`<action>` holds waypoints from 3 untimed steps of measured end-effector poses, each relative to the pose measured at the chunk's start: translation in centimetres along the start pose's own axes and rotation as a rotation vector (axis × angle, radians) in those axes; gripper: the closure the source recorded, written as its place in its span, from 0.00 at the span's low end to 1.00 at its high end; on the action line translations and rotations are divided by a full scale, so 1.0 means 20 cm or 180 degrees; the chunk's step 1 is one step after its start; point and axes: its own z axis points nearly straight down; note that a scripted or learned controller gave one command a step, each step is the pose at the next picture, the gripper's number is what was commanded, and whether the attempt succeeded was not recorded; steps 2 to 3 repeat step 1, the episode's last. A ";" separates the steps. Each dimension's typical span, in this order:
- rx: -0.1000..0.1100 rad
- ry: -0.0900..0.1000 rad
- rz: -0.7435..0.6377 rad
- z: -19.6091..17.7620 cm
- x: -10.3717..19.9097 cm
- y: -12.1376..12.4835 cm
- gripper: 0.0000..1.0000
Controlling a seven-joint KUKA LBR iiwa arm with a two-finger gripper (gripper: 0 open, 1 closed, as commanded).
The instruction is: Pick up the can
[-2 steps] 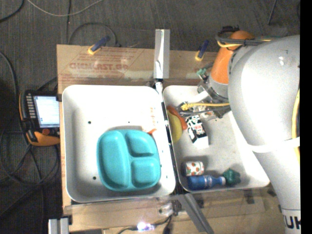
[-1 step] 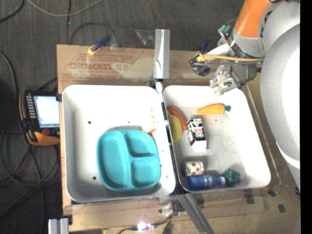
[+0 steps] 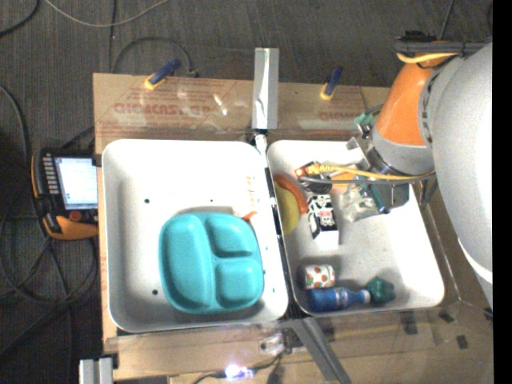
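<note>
The grey arm (image 3: 468, 134), with its orange band, rose closest to the lens and bulked over the right edge of the bench (image 3: 184, 110). Beneath it stood the two white bins: the left bin (image 3: 128, 166) carried a turquoise divided plate (image 3: 212, 262), and the right bin (image 3: 416, 270) held the clutter. In the right bin a yellow banana-like piece (image 3: 288, 202) lay against the left wall, a blue bottle (image 3: 348, 297) with a green cap lay along the near wall, and a small black-and-white box (image 3: 322, 214) sat near the middle. The can (image 3: 318, 276), smallest of these, lay just above the bottle, near the bin's front left corner.

The gripper (image 3: 360, 198) hung over the upper middle of the right bin, near the black-and-white box and well apart from the can. Whether its fingers were spread or pressed together could not be told; the tangle of cables and parts there hid them.

As a judgement, the task was barely begun: the can rested on the bin floor, ungrasped, and the reach, the closing and the lift all remained.

The can appeared to lie on its side, its long axis running roughly left to right, parallel to the bottle, though its small size left that uncertain.
</note>
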 end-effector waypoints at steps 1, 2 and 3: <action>0.0000 0.0008 -0.0086 -0.12 0.26 0.14 1.00; 0.0000 0.0008 -0.0086 -0.12 0.26 0.14 1.00; 0.0000 0.0008 -0.0086 -0.12 0.26 0.14 1.00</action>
